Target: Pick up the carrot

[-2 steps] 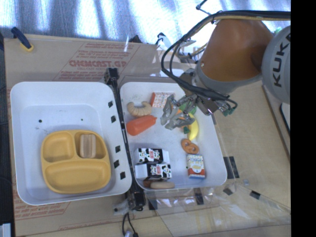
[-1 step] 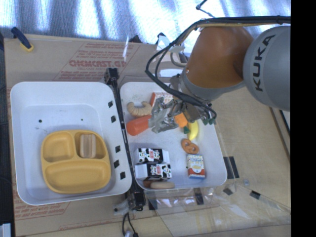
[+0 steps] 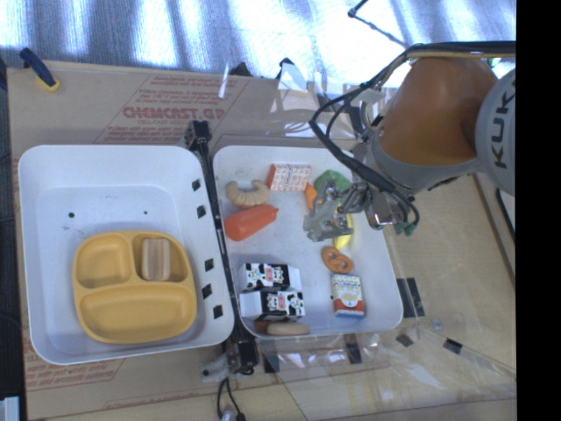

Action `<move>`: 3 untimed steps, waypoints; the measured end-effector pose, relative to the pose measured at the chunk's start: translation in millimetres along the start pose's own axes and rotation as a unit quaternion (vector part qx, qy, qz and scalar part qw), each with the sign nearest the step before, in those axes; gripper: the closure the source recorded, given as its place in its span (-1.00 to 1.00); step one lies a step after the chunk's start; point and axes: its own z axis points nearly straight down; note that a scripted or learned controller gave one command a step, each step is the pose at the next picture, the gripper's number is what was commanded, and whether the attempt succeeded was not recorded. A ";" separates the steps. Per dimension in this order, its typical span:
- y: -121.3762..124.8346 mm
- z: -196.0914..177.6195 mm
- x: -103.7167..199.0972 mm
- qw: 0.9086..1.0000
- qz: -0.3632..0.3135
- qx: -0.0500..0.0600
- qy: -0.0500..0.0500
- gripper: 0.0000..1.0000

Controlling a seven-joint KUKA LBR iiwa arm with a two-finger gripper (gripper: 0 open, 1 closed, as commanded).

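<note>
Camera view: carrot (image 3: 251, 222) left of hand (image 3: 328, 224).

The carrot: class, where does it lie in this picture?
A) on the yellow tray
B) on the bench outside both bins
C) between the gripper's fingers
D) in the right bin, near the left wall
D: the carrot lies on the floor of the right bin beside its left wall, apart from the gripper.

My single fixed camera sits above the bench (image 3: 105, 103), looking down at a slant on both white bins (image 3: 35, 235), moderately near; the arm (image 3: 438, 112) enters from its right.
</note>
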 end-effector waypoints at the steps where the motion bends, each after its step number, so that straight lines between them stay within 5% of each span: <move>1: -61.6 143.4 -2.1 0.998 -0.065 -0.003 0.006 1.00; 2: -42.8 35.1 20.2 0.999 0.036 0.001 -0.004 1.00; 3: 11.4 27.7 53.3 1.000 -0.025 -0.001 -0.001 1.00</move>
